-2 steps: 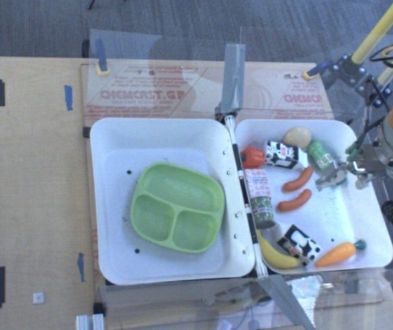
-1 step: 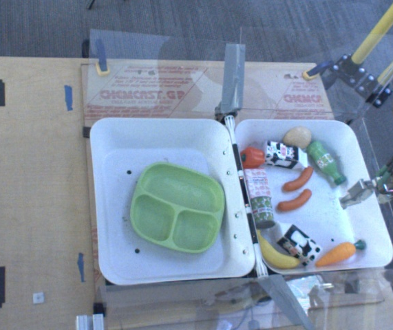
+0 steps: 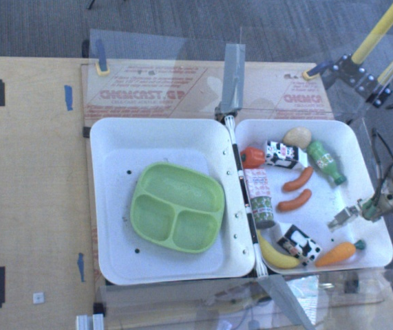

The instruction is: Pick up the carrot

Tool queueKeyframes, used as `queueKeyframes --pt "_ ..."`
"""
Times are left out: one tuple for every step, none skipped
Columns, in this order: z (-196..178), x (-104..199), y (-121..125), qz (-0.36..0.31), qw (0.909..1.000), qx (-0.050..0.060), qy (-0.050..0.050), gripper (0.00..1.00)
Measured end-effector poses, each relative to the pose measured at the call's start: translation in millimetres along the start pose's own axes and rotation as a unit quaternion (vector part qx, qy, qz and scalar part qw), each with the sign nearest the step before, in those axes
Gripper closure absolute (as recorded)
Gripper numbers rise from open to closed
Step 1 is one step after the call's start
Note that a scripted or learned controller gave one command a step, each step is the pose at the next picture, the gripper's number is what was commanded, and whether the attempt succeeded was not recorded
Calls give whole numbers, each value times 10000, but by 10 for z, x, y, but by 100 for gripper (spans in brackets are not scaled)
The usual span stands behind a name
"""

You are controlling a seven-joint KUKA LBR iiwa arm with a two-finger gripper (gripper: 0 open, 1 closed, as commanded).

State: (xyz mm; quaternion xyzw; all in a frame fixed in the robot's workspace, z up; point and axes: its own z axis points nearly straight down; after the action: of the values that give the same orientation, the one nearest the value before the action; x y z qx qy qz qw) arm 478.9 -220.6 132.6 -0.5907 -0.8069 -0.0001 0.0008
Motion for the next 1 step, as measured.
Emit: queueKeyframes --pt "-1 -2 -1 2 10000 -2 -2 0"
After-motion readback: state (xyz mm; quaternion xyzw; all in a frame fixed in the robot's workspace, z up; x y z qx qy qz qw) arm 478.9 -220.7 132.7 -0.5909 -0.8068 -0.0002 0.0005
